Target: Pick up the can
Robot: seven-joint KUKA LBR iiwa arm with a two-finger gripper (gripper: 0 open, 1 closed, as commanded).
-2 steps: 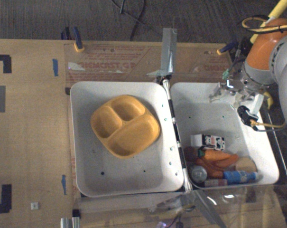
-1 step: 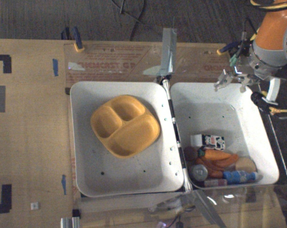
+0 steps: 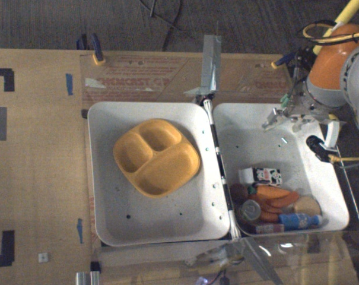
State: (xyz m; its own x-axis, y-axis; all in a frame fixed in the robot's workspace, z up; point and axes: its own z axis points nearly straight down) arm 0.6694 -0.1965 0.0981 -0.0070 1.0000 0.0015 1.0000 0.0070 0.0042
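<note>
Gripper (image 3: 284,119) hangs at the upper right of the frame, over the far part of the right bin (image 3: 250,135); whether it is spread or pressed together I cannot tell. Nothing shows in its grasp. Low in that bin, at its lower left corner, the can (image 3: 250,210) stands among a cluster of items: a small white carton (image 3: 261,175), orange carrot-like pieces (image 3: 274,196) and a blue bottle (image 3: 299,221). An orange divided plate (image 3: 156,157) lies in the left bin (image 3: 108,206) on the tabletop (image 3: 37,159).
</note>
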